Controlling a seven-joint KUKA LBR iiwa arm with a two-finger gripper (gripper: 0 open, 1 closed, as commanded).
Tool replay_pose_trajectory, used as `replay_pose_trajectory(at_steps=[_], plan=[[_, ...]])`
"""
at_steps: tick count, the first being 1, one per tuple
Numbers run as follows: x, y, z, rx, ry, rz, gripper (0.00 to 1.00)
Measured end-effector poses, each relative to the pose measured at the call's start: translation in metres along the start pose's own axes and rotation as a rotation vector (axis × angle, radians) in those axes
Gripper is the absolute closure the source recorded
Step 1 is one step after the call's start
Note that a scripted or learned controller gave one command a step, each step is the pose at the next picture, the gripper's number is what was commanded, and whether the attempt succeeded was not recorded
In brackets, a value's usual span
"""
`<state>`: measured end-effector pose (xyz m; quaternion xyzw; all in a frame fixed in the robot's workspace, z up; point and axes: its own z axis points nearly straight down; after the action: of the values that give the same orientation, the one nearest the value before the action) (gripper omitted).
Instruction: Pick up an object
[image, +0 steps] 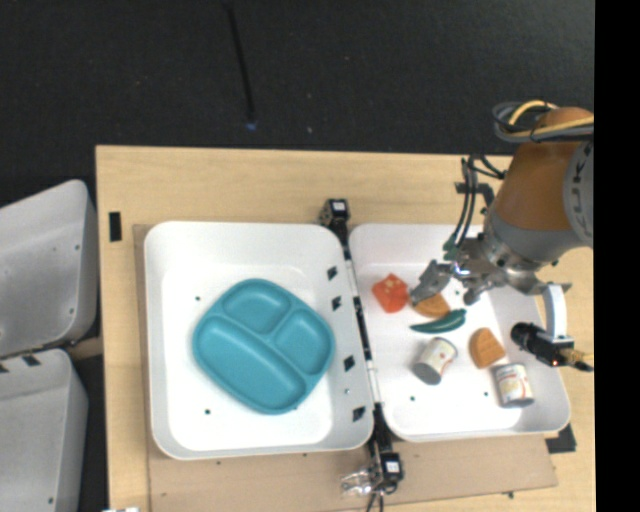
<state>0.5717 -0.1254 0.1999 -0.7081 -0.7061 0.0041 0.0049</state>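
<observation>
- Gripper sits low over the right bin, upper middle, arm coming in from the right.
- Jaws look spread, one finger either side of an orange-brown piece; they touch or nearly touch it. Cannot tell whether they are clamped on it or just resting there.
- That piece lies on the bin floor, just right of a red piece and just above a green pepper.
- Pepper lies roughly flat, tip pointing left, stem end toward the right.
- Below the pepper: a small grey-white cup on its side, open end toward upper right.
- Right of the cup: a brown bun-like piece, apart from it.
- Lower right corner area: a white can with a red label, on its side, near the bun.
- Left bin holds one teal divided plate, three compartments, lying flat around the middle, turned at an angle to the bin walls.
- Both bins sit side by side, touching, on the tan worktop.
- A black part hangs off the arm at the right bin's right edge.
</observation>
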Motion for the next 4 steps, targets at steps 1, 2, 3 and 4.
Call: replay_pose_trajectory(at_steps=[1,2,3,4], plan=[[0.0,0.003,-0.007,-0.013,-0.002,-0.004,0.0],[0.001,-0.005,0.052,-0.008,-0.002,-0.001,0.0],[-0.002,-0.001,0.096,-0.021,-0.007,0.002,0.0],[-0.003,0.0,0.082,-0.028,-0.006,0.009,1.0]])
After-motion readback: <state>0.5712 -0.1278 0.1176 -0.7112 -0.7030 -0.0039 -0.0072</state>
